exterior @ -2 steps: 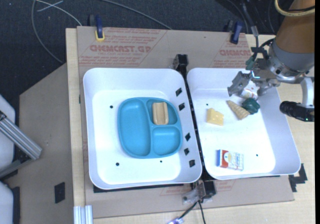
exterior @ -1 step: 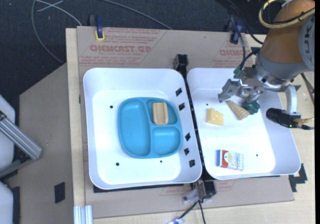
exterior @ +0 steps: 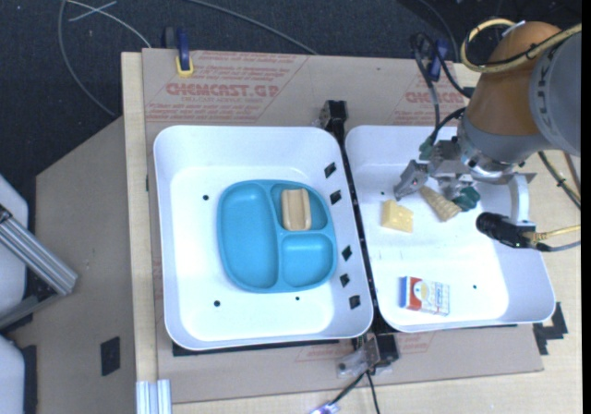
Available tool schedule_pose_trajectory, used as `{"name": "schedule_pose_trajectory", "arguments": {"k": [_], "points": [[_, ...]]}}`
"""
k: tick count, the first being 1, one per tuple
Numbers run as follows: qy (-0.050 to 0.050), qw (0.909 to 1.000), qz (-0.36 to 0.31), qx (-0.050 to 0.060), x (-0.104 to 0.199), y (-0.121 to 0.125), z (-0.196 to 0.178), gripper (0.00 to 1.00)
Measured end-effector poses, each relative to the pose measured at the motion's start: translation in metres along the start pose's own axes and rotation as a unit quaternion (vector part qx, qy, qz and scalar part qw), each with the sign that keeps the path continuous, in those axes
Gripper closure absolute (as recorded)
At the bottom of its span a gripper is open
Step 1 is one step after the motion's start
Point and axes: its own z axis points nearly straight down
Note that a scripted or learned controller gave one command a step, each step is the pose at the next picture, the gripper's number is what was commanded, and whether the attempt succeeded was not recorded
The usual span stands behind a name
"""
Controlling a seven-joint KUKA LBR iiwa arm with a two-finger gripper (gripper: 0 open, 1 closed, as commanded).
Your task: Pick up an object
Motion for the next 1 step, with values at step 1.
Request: {"name": "schedule_pose_trajectory", "arguments": {"k": [1], "points": [[0.0,1.0,0.0,0.001,0.0007,-0.0008,0.0531,0.0]]}}
